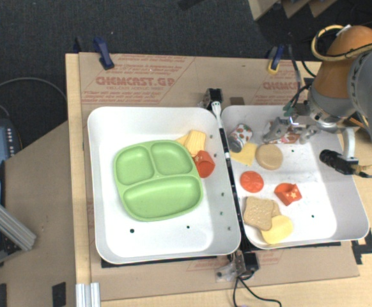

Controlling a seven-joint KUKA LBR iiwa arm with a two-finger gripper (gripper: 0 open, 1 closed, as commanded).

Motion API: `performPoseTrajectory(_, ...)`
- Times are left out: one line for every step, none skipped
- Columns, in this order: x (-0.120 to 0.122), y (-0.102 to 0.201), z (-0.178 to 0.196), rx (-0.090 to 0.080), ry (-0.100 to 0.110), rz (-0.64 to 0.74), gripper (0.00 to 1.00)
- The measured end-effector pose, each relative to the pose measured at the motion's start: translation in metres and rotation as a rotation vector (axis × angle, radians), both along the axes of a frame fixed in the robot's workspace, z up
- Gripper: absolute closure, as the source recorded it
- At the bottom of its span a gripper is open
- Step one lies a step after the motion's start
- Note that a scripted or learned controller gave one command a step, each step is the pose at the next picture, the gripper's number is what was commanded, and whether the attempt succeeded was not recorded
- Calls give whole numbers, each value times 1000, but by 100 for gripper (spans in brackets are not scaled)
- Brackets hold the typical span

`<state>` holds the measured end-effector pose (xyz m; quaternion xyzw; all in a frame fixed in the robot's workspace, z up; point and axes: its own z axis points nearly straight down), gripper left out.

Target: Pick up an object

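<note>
Several food pieces seen in right bin: tan round piece, red disc, red block, bread slice. Small patterned item hard to identify. Hand lowered near bin's far wall, beside tan piece; opening cannot be told, nothing seen held.

- A green divided plate is taking up the middle of the left bin, leaving open floor along its front.
- Toy foods are crowding the right bin's left half; its right side is lying open.
</note>
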<state>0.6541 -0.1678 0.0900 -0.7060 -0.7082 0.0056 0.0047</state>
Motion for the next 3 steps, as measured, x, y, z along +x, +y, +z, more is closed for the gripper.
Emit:
performPoseTrajectory(10,-7,1,13,19,-3,0)
performPoseTrajectory(10,-8,12,8,14,-3,100)
performPoseTrajectory(8,17,8,-1,6,-7,100)
